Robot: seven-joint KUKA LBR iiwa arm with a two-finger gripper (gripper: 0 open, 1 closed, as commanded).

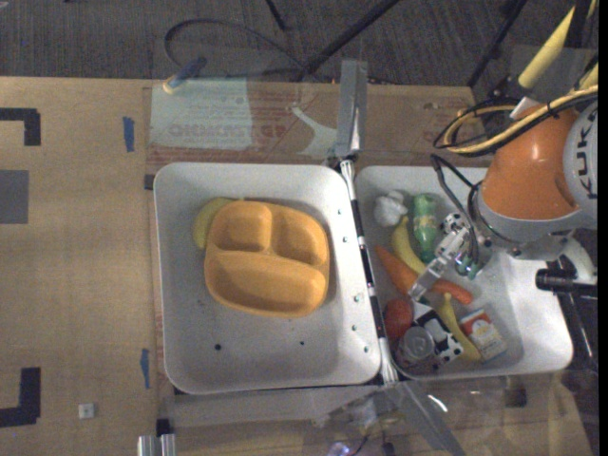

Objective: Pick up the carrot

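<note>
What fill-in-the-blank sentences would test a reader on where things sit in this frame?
1. The orange divided tray lies in the ____ bin.
2. The carrot lies in the ____ bin, beside a banana.
3. The pincer hangs over the ____ bin.
4. The tray has ____ compartments.

Missing words: left; right; right; three

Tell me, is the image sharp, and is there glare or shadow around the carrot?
Camera view: slightly soft overall; the carrot is evenly lit without glare, though the gripper overlaps it; the white bin looks bright, nearly washed out.
</note>
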